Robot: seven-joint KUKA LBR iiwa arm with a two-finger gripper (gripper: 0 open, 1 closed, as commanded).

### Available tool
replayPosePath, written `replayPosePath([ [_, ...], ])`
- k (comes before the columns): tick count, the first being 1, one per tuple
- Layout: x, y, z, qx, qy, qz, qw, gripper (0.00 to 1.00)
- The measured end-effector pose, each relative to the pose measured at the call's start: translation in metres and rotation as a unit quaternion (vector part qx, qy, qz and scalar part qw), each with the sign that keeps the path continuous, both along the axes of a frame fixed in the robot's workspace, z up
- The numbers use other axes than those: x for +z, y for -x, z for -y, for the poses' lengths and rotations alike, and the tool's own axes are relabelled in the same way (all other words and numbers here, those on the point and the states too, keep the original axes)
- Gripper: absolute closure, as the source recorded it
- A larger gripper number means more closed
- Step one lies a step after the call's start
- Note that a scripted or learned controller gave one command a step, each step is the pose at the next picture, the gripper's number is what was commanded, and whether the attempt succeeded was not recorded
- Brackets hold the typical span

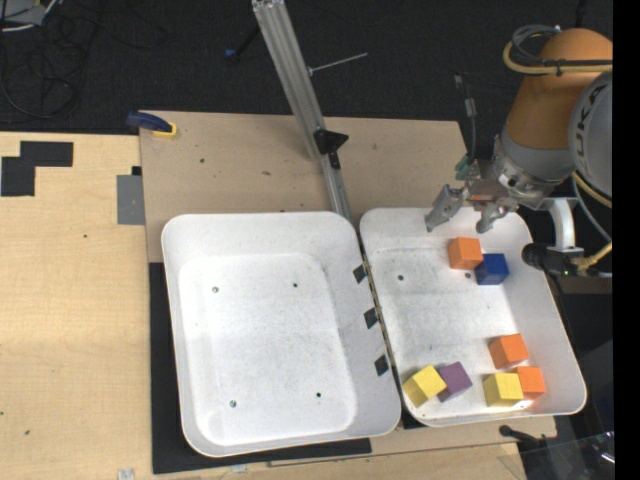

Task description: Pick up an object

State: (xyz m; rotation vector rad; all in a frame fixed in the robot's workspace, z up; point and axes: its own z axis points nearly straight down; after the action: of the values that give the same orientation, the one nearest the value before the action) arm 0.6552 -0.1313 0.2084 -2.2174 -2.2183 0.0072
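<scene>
From the overhead camera, the pincer (467, 211) hangs with its fingers spread apart and nothing between them, above the far edge of the right bin (440, 298). Just beyond its tips sits an orange cube (464, 253), touching a blue cube (491, 268). This looks like the approach step; the next move likely calls for lowering squarely over the orange cube, clear of its blue neighbour.

gripper (467, 215): fingers spread apart, nothing between them, above right bin (440, 318)
orange cube (464, 253): touching blue cube (491, 268), which sits at its 4 o'clock
</scene>
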Motion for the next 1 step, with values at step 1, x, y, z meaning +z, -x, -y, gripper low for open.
replayPosePath([
  [1, -0.0651, 0.0005, 0.0005, 0.0, -0.0005, -0.001, 1.0, 0.0],
])
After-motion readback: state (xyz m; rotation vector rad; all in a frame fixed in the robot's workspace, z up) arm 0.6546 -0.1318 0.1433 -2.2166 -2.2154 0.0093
